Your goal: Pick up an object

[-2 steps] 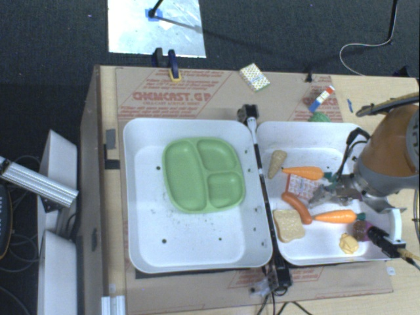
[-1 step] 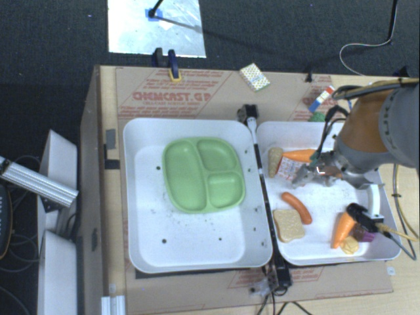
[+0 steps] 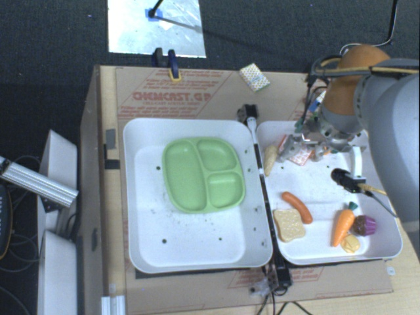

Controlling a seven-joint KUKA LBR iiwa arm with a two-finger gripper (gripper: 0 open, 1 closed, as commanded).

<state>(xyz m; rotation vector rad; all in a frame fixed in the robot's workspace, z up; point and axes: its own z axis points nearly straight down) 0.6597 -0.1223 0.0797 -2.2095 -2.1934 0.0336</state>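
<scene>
Probably the easiest target is the sausage [image 3: 296,207], lying free in the right bin [image 3: 394,245] just above the toast slice [image 3: 289,224]; it looks light, smooth, slippery, best pinched across its middle; gripper [image 3: 303,146] hovers well above it, its state I cannot tell.

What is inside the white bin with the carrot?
The right bin holds a carrot, sausage, bread slice and purple toy. The arm covers its far corner.
</scene>
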